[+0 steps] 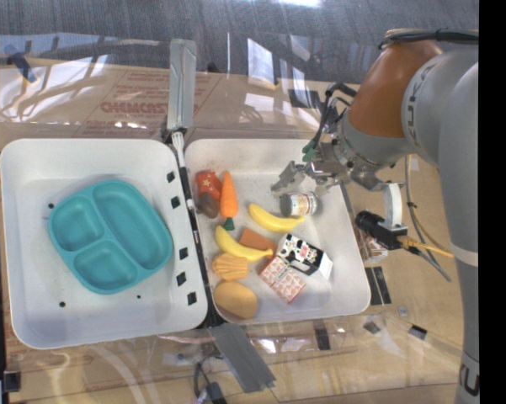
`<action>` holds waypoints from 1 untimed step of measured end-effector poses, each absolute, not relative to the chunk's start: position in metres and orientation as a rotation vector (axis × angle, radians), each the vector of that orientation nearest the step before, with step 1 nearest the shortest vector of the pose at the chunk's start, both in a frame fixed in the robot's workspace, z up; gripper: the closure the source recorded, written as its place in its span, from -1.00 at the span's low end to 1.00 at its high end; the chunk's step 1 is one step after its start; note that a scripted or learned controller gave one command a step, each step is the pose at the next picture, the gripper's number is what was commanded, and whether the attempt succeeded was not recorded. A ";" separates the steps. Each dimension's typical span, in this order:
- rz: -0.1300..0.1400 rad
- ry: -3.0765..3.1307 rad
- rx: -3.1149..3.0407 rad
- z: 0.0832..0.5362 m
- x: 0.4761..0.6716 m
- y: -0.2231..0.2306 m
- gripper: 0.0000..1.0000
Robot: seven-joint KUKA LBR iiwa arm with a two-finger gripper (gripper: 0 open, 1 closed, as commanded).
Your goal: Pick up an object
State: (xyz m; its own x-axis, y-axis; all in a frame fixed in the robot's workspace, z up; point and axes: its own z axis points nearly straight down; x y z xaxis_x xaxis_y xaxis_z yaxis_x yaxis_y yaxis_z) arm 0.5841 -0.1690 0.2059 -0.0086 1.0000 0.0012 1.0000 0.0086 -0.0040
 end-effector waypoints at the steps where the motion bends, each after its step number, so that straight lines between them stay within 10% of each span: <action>1: 0.003 -2.301 -2.136 0.092 0.573 -0.188 -1.00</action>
State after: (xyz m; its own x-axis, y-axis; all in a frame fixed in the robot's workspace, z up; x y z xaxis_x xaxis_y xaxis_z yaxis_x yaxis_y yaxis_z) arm 0.5732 -0.1880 0.0916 -0.0743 0.9972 0.0000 0.9972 0.0743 -0.0022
